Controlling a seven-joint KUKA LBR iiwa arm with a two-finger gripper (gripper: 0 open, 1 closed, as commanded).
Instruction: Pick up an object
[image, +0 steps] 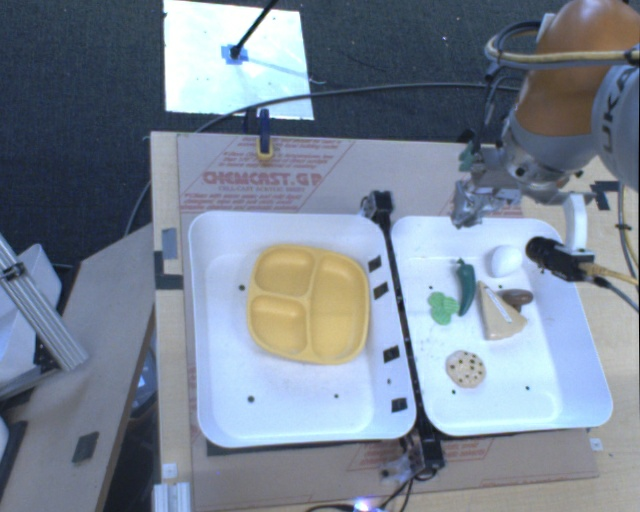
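Note:
The right bin (560, 400) holds several small items. A dark green pepper (465, 285) lies beside a small light green piece (442, 307). A white egg-like ball (505, 260) sits near the far side, with a brown lump (517, 297) and a pale wedge (497, 314) just in front of it. A speckled cookie (465, 369) lies nearer the front. My gripper (468, 212) hangs over the bin's far left corner, above and behind the pepper, with nothing seen in it.
The left bin (220, 400) holds a yellow compartment plate (308, 303). A black clip divider (395, 310) joins the two bins. A black-tipped cable fitting (555, 257) juts over the right bin near the egg-like ball. Cardboard lies beneath.

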